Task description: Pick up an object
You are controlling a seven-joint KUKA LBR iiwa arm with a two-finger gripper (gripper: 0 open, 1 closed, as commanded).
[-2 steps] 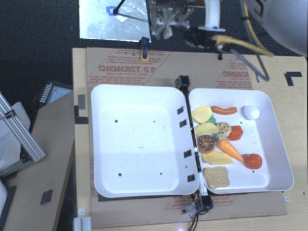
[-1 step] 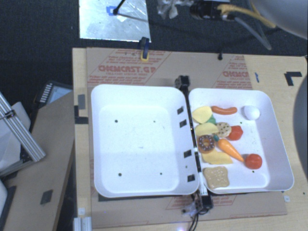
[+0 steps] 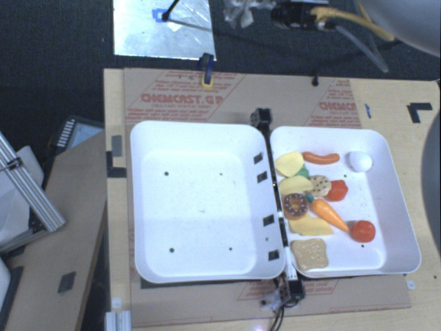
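Here the right bin [image 3: 396, 205] holds toy food (carrot [image 3: 329, 214], tomato [image 3: 363, 231])

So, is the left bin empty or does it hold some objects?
Empty. The left bin shows bare white floor with a few small dark dots. All the toy food lies in the right bin.
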